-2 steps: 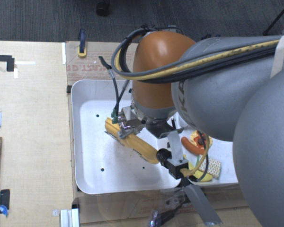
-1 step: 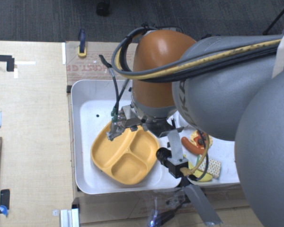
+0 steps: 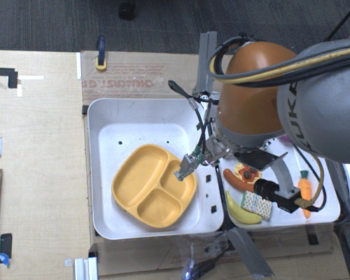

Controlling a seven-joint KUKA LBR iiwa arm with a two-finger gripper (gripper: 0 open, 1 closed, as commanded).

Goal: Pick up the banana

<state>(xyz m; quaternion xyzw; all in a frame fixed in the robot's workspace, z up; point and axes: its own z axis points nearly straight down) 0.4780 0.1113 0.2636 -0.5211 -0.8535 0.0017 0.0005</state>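
Gripper (image 3: 185,168) seen low in the centre of the frame, hanging over the right edge of the yellow divided plate (image 3: 153,185) in the left bin (image 3: 105,156). Fingers too small and blurred to read: cannot tell whether spread or closed, and nothing made out between them. Cannot tell either whether the tips touch the plate or hover above it. Banana (image 3: 242,211) lying in the right bin (image 3: 329,212), lower right of the frame, along that bin's left wall, well apart from the gripper. Just beside the banana, a patterned square packet (image 3: 256,203); above it a red sausage-like piece (image 3: 238,181). Farther right, a carrot (image 3: 304,193). Orange band (image 3: 254,86) of the arm filling the upper right.
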